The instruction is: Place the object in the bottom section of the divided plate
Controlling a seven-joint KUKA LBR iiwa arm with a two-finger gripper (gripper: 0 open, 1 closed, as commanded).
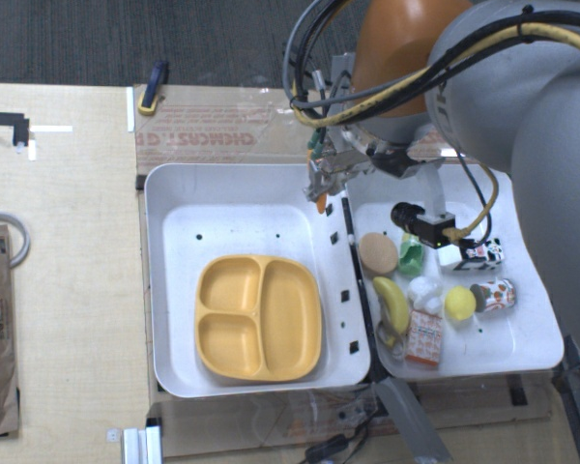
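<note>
Two shallow white bins — left bin (pixel 174 259) holds glossy yellow three-section plate (pixel 259 317), sections bare. Banana (pixel 394 303), round brown bun (pixel 377 253), lemon (pixel 460 303), small carton (pixel 424 340) in right bin (pixel 532 327). Gripper (pixel 321 184) over the divider — grip state unclear.

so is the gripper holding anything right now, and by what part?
Cannot tell: the gripper hangs over the rim between the bins, too small and cluttered to make out a hold.

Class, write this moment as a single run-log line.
gripper: above the divider between bins, nothing seen held | divided plate: left bin, nothing in its sections | banana, lemon: right bin | placement: not yet done
</note>
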